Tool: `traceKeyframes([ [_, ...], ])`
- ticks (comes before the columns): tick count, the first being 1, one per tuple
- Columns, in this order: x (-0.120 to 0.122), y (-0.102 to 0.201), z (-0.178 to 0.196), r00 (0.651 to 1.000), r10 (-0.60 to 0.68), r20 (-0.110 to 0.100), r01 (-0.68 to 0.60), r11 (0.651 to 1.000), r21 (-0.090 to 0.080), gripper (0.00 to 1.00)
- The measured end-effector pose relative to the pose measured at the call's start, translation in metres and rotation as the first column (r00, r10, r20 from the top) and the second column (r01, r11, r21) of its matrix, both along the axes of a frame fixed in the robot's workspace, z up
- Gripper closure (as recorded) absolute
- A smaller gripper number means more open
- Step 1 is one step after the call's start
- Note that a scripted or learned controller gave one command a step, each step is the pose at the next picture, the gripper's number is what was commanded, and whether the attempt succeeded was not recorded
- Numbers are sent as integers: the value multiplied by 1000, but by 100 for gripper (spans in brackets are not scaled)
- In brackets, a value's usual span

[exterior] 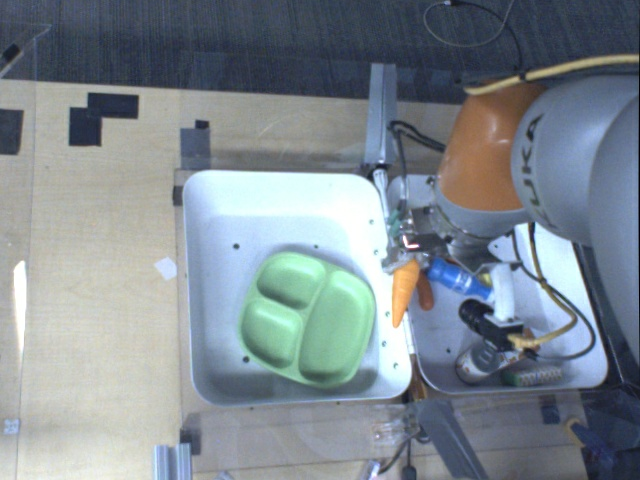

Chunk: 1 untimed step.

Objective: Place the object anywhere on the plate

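Note:
A green divided plate (308,318) lies in the left bin (215,228), toward its front. My gripper (404,253) hangs over the wall between the two bins, just right of the plate's far right corner. It is shut on the top end of an orange carrot (401,290). The carrot hangs point-down across the dividing wall, close to the plate's right rim but not over it.
The right bin (585,368) holds a blue cylinder (452,277), a reddish-brown piece (425,294) beside the carrot, a silver can (477,365) and a grey-green textured object (537,376). The arm's bulk covers most of that bin's back half.

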<state>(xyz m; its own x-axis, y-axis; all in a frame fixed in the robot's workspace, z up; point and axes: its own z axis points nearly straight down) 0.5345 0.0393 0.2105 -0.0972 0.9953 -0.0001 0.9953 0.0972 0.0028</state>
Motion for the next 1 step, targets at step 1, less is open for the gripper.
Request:
traceKeyframes([
  [1,0,0,0,1000,1,0,-1,1000,0,0],
])
